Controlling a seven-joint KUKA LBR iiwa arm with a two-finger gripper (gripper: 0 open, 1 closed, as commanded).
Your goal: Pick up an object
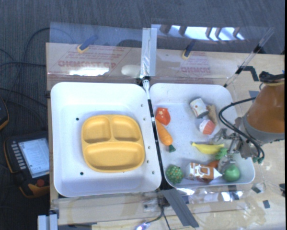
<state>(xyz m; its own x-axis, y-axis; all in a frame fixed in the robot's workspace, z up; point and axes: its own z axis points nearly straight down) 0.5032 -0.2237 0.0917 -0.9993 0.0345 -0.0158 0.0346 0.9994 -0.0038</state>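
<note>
My gripper [228,153] hangs low over the right side of the right bin [181,92], below the arm's orange band [270,110]. It sits just past the right end of a yellow banana [206,147] and right above a green apple [232,173]. A small juice carton [202,171] lies to the left of the apple. Clutter of metal and cables hides what is directly under the gripper.
The right bin also holds a red strawberry [162,115], a carrot [165,135], a small can [197,107], a wooden piece [212,113], a red-and-white item [206,126] and a broccoli head [174,174]. In the left bin [66,104] rests a yellow divided plate [113,143].
</note>
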